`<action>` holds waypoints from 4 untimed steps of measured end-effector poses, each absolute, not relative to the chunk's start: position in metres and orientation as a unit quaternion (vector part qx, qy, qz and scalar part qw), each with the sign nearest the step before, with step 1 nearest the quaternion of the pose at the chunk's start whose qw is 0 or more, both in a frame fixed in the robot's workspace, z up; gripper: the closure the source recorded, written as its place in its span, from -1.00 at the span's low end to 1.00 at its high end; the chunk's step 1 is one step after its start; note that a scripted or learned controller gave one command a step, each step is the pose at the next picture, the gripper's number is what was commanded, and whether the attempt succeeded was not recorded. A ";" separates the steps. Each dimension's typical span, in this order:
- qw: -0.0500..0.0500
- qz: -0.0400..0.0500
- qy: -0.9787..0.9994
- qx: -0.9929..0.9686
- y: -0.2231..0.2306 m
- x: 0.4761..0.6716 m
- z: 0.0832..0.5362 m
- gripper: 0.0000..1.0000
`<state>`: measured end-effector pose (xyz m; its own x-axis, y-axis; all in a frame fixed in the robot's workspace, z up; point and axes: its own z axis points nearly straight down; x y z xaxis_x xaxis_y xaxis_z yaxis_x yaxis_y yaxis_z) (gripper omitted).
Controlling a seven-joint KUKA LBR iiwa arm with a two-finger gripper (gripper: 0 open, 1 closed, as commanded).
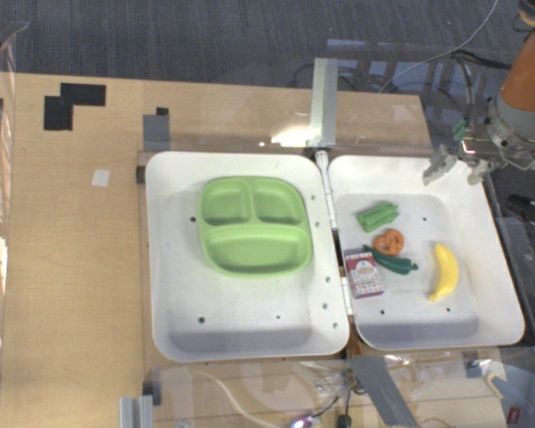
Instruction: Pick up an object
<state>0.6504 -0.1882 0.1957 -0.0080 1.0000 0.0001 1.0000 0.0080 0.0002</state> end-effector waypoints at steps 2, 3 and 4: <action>0.000 0.000 0.723 0.691 -0.201 0.573 0.141 -1.00; 0.006 0.004 0.755 0.655 -0.197 0.547 0.091 -1.00; 0.006 0.007 0.756 0.655 -0.196 0.550 0.101 1.00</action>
